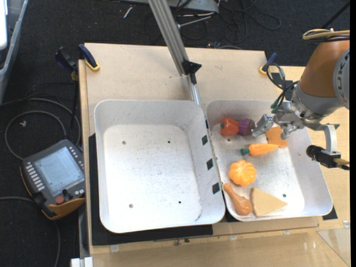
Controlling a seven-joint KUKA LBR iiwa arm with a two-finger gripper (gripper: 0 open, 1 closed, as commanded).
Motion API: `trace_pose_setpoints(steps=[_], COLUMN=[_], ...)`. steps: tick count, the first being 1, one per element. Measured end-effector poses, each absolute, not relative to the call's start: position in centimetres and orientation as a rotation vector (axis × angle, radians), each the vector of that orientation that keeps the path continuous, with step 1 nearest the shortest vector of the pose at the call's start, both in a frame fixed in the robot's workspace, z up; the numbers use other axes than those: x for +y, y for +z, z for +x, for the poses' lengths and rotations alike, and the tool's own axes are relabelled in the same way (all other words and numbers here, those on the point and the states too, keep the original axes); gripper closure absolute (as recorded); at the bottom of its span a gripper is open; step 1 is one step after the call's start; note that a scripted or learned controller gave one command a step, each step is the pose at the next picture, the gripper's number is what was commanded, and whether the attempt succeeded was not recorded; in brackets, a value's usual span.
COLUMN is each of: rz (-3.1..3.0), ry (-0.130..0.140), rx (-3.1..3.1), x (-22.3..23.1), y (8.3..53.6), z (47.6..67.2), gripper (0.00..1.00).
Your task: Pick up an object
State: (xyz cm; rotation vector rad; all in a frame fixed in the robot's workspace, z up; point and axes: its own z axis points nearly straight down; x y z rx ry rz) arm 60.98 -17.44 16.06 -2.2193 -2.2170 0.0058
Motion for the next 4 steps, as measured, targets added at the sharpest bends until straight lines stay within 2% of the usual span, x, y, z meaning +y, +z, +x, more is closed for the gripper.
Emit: trace_pose_setpoints(steps=[1, 2, 3, 4], rz=[-2.216, -2.219, -2.222, -2.224], ry=[0.004, 0.003, -0.001, -0.006], rx=[-2.221, -2.221, -2.223, -2.230], x=[-17.4, -17.3, -17.3, -17.5], y=[11.3, 9.4, 10.6, 17.0], z=[61.7, 61.7, 61.8, 62.3], gripper=[0.00, 0.00, 1.00, 1.00])
